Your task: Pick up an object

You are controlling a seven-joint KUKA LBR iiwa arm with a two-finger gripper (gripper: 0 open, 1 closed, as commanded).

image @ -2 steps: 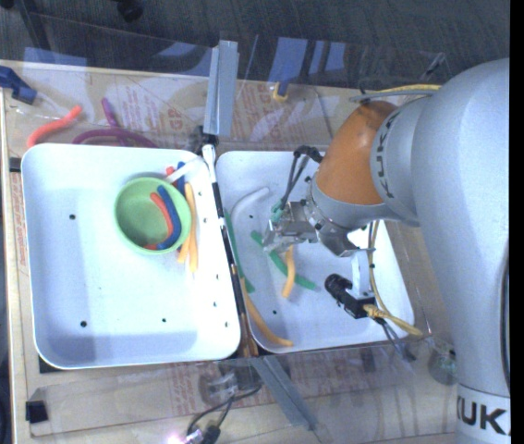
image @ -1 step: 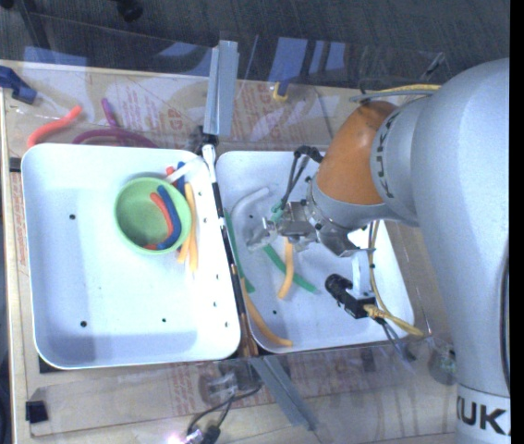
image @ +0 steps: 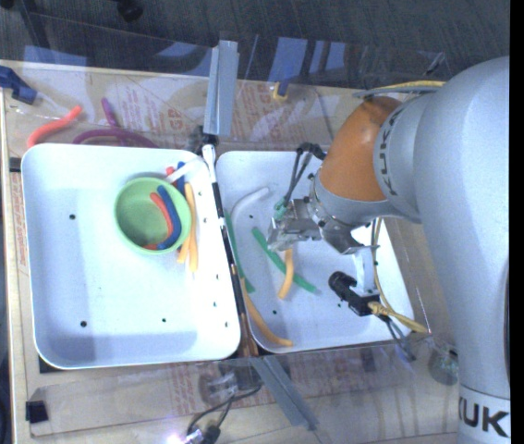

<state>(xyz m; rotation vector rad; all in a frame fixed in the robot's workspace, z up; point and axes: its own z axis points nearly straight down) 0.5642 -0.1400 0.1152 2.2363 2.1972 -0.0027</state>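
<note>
My gripper (image: 283, 236) hangs low over the middle of the right bin (image: 335, 340). Just under it an orange stick (image: 286, 274) lies across a long green strip (image: 271, 252). The stick's upper end reaches up to the gripper, and I cannot tell whether it is touched. A curved orange stick (image: 263, 326) rests by the bin's front left wall. A short green piece (image: 247, 286) lies at the left wall, and a white curved piece (image: 248, 202) lies at the back left.
The left bin (image: 86, 322) holds a green bowl (image: 141, 213) with red and blue pieces in it and orange sticks (image: 188, 239) beside it. Red and purple things (image: 104, 137) lie on the bench behind that bin. The arm covers the right bin's right side.
</note>
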